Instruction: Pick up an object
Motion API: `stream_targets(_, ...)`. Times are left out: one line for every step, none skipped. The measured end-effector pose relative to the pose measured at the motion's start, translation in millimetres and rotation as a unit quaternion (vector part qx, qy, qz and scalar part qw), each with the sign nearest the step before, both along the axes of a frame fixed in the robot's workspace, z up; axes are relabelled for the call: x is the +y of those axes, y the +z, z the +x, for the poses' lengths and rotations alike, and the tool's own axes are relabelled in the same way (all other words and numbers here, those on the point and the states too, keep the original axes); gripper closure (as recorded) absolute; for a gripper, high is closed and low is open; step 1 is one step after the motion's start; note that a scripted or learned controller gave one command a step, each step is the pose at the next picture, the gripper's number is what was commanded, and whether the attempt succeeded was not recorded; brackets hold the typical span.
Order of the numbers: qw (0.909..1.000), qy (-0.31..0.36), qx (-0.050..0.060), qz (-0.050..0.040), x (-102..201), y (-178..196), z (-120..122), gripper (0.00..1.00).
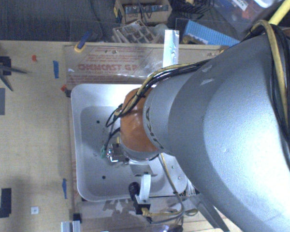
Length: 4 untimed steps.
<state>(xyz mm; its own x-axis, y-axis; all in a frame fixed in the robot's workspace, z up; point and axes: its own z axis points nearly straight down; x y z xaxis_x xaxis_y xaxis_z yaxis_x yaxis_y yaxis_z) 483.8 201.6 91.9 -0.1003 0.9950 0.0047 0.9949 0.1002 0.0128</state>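
1. A black tool (1, 69) is lying at the far left of the wooden bench (34, 144), with blue tape marks (56, 69) sitting near it.
2. The white bin (87, 129) is lying left of centre; no object to pick is showing on its bare floor.
3. The gripper (111, 154) is hanging low over the bin floor, under the orange band (133, 124); whether it is apart or together, I cannot tell.
4. The grey arm (222, 129) is reaching in from the right, covering most of the bin.
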Motion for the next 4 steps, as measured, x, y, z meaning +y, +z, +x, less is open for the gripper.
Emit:
stream_targets(0.9846,-0.175,0.007,-0.0025,9,92,0,1.00)
stream_targets(0.9512,-0.308,0.006,0.0038,-29,-1,-2,1.00)
stream_targets(0.9066,-0.422,0.008,-0.0008,-23,106,-5,1.00)
stream_targets(0.8225,-0.569,0.007,0.0004,-67,131,0,1.00)
